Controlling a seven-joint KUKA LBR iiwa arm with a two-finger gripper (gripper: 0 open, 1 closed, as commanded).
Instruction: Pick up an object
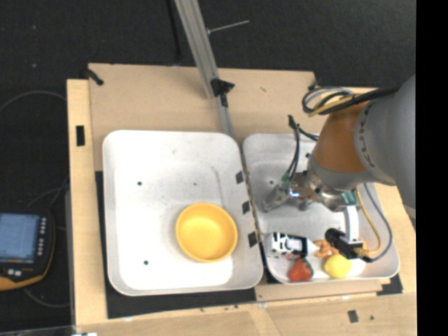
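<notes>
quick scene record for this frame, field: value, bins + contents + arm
left bin: holds a yellow bowl, upright, toward its near right part
right bin: small items gathered along its near edge
items in right bin: red piece, yellow piece, black-and-white item, small orange piece
arm: reaches in from the right, over the right bin
gripper: low over the right bin's middle, apart from the items
held object: none seen
</notes>
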